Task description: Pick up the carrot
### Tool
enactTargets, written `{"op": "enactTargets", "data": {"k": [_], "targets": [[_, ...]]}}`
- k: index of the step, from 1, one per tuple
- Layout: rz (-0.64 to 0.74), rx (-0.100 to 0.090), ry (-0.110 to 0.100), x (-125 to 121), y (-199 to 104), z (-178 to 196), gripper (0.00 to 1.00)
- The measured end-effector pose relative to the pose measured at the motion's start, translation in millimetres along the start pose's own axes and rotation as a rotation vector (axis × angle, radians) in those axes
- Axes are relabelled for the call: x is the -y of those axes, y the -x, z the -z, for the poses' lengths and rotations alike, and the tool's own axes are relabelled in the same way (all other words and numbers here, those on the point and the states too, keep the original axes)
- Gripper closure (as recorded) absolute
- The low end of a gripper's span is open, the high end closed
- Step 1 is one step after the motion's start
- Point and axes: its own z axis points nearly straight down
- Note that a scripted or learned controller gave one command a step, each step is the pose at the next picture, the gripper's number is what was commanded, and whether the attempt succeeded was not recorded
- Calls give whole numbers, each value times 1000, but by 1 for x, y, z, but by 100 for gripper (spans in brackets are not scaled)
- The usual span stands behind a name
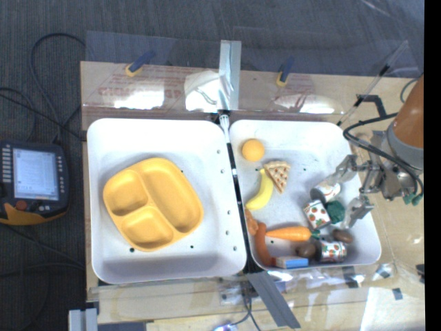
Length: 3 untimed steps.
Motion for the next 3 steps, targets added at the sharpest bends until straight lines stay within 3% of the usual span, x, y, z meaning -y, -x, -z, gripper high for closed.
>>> {"op": "enactTargets", "data": {"k": [1,2,3], "targets": [[-96,-3,3,-84,57,-55,0],[-89,-4,-1,-91,5,-83,0],[-202,7,0,-88,-14,-132,0]]}}
